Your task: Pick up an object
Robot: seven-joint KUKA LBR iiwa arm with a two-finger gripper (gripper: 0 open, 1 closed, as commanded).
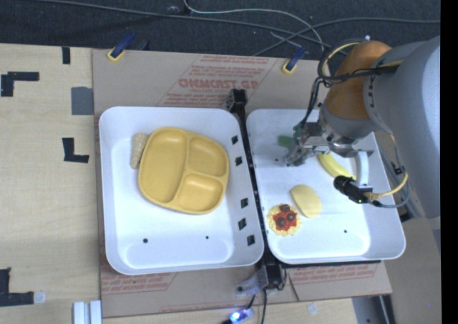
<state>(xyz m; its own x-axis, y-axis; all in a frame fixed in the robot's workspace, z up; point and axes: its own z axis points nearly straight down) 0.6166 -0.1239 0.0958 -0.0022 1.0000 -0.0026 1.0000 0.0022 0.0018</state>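
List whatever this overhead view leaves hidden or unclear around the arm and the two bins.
- Gripper: finger state blurred and shadowed by the wrist above.
- Green item at the gripper: too small and blurred to identify.
- Banana: upper end covered by the arm.
- Tan item: mostly tucked under the yellow divided plate.

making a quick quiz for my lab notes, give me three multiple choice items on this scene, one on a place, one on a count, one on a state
1. Where is the yellow divided plate?
A. left bin
B. right bin
C. on the cardboard

2. How many sections does it have?
A. two
B. three
C. five

3. How does the plate sit over the tan sponge-like piece?
A. apart from it
B. covering part of it
C. underneath it

Answers: 1 A, it lies within the left bin. 2 B, ridges mark three wells. 3 B, its left rim hides part of the piece.
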